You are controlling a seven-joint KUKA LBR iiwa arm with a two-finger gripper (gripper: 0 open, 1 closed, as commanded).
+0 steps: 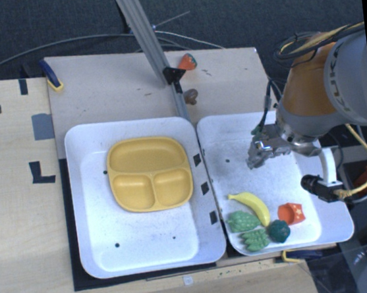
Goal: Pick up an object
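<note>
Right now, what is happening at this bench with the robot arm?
The grey arm reaches in from the right, and its end effector hangs over the upper part of the right bin, with nothing visible between its fingers. The toy foods lie untouched in the lower part of that bin: a banana, two green pieces, a dark green ball and an orange-red piece. The left bin holds a yellow divided plate.

1. 2 white bins sitting side by side: left bin (85,207), right bin (232,136).
2. 1 yellow divided plate (150,173) lying in left bin.
3. Right bin holding 1 banana (251,203), 2 green bumpy items (242,221) (254,239), 1 dark-green round obj (279,231), 1 orange-red obj (290,213).
</note>
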